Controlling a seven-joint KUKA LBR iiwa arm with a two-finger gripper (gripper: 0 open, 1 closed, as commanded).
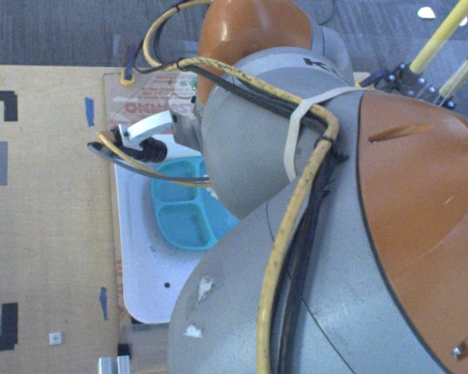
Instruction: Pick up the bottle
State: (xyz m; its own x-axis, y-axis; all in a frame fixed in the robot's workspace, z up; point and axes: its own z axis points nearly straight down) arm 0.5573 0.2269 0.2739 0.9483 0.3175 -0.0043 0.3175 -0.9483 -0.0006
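My grey and orange arm (296,170) covers most of the camera view and hides much of the bench. Under it a white bin (140,279) shows at the left, with a blue divided tray (183,209) lying in it. My gripper is hidden beneath the wrist, so its fingers cannot be made out. No bottle can be picked out in the part of the bin that shows.
A cardboard sheet (47,209) with black corner marks and blue tape lies left of the bin. Grey carpet runs along the top. Yellow poles (444,29) stand at the upper right.
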